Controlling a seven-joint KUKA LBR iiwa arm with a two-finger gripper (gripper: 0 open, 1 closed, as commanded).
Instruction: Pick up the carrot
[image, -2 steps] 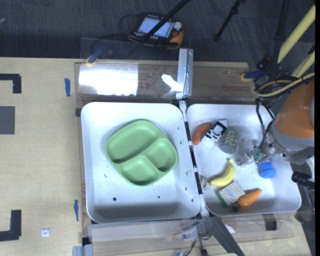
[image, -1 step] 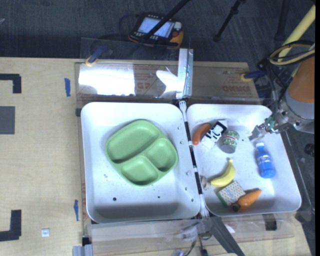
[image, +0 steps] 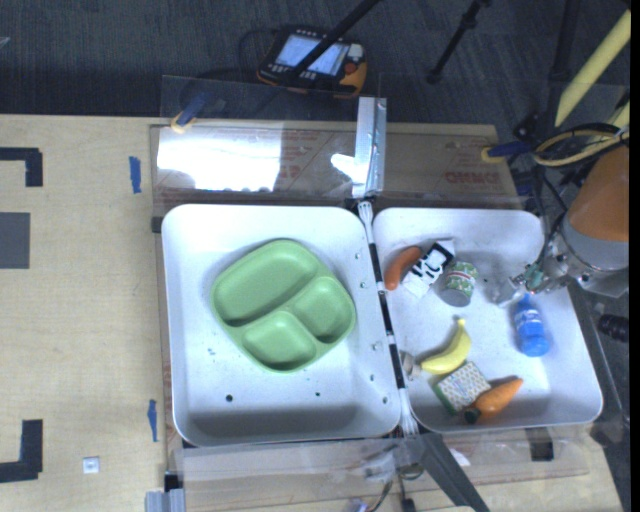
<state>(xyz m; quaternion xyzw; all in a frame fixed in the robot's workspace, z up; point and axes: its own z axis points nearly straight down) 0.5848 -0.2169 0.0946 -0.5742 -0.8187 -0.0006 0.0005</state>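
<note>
The carrot (image: 497, 396) lies in the right bin (image: 560, 400), near its front edge, pointing up and to the right. Its thick end touches a small speckled packet (image: 461, 384) just to its left. Above the packet, a banana (image: 449, 352) curves upward near the divider between the bins. Farther back, an orange-red item (image: 402, 265), possibly a second carrot or a sausage, leans against a black-and-white carton (image: 432, 263), with a small tin can (image: 458, 283) beside it. A blue bottle (image: 530, 328) stands toward the bin's right side, well apart from the carrot. The gripper (image: 535, 276) hangs over the right rim just above the bottle; whether its claw is apart or together cannot be told from this angle. In the left bin (image: 200, 400), a green divided plate (image: 284, 304) sits near the middle.
</note>
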